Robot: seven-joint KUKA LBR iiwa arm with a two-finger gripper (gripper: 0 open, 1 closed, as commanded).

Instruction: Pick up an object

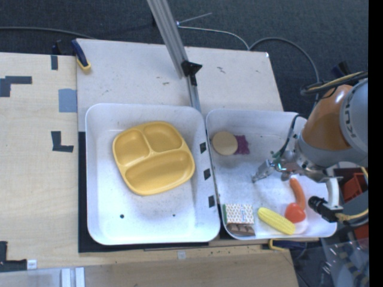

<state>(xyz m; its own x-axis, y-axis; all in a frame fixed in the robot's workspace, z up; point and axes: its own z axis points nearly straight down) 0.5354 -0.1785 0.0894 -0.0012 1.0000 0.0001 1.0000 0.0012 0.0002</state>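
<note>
The right bin (251, 117) holds several objects: a tan round disc (224, 143) with a purple piece (241, 144) beside it at the back, a checkered block (240, 217) at the front left, a yellow corn cob (276, 220) at the front, and an orange carrot (296, 191) with a red piece (295, 212) at the right. My gripper (263, 171) hangs low over the bin's middle, on bare floor left of the carrot, with nothing between its fingers. The grey arm with its orange band (323, 124) reaches in from the right.
The left bin (96, 160) carries a yellow divided plate (154, 156). A metal pole (170, 31) slants across the back above the bins. Cables run over the dark floor behind. A yellow and blue tool (81, 56) lies at the bench's far left corner.
</note>
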